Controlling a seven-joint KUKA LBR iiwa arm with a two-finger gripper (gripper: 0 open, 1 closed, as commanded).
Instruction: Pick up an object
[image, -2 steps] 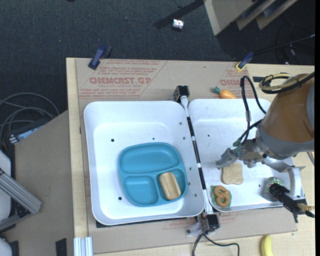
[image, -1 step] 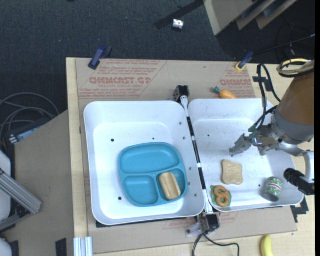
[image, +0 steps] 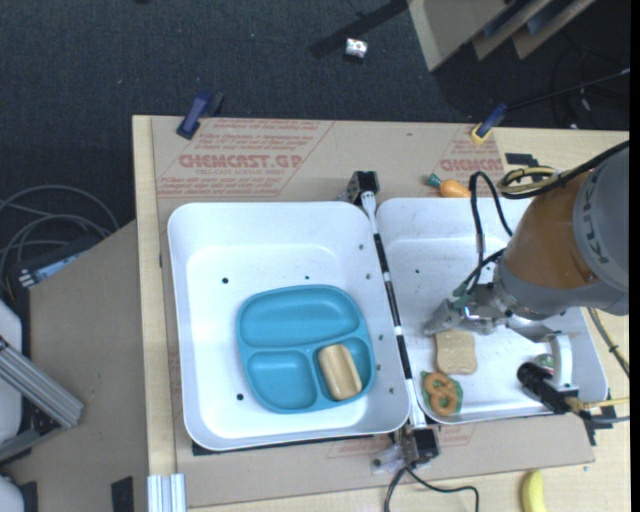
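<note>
My gripper (image: 447, 318) hangs low in the right bin (image: 430, 235), near its left wall. Just below the gripper a tan slice of toast (image: 456, 352) lies flat on the bin floor, close to the gripper tip or touching it. A brown pretzel (image: 441, 393) rests in the bin's front left corner, below the toast. In the left bin (image: 200, 250) sits a blue divided plate (image: 290, 325) with a tan bread roll (image: 339, 370) in its front right compartment. Nothing shows between the gripper's tips.
The grey and orange arm (image: 560, 250) covers most of the right bin's right half. A small orange piece (image: 452, 186) lies on the bench behind the right bin. A yellow object (image: 533, 492) lies at the bench's front right edge. Blue clamps (image: 199, 115) sit at the back.
</note>
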